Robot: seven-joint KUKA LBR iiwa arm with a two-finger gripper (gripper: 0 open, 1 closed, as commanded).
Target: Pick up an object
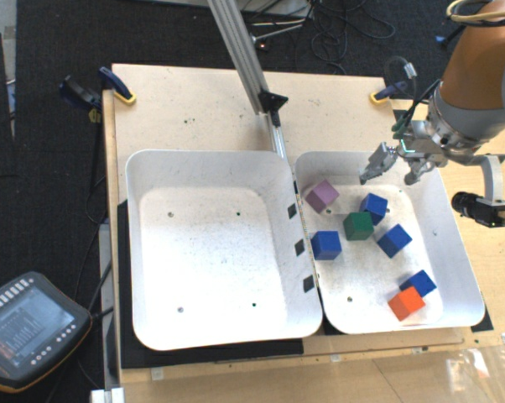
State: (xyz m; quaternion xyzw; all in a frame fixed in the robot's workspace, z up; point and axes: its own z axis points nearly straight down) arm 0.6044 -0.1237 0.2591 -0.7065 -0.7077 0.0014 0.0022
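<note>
I've got the gripper (397, 164) hovering above the right bin's (454, 225) back end, fingers spread apart, nothing betw them. Cubes sit below in that bin: purple cube (322, 196), blue cube (374, 206) touching the green cube (358, 225). I'd go for purple, it's w/ clear space on all sides; center over it, drop straight, then close.

Purple cube (322, 196); green cube (358, 225)

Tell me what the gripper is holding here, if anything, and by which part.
Nothing. The gripper hangs open above the right bin, with no block between its fingers; the nearest blue block lies below it, untouched.
</note>
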